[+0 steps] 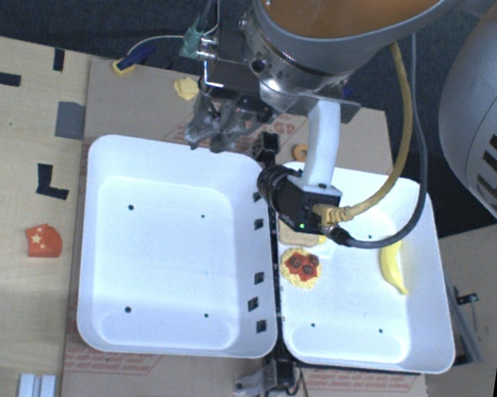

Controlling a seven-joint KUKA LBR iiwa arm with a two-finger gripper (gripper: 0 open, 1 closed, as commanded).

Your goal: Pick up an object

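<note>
Camera view was taken from above the bench, where two shallow white bins were set side by side. The arm (350, 14) was seen reaching in from the right, its orange band filling the far top of the scene. The gripper (214, 134) was held just beyond the far rim of the left bin (104, 171), over the cardboard; how its jaws stood could not be told (they were blurred and dark). Nothing was seen between them. In the right bin (410, 356), a small tart topped with red pieces (301, 267) was found near the dividing wall, and a banana (393, 268) lay toward the right side, well apart from the gripper. A red object (43, 241) was left on the bench, left of both bins.
</note>
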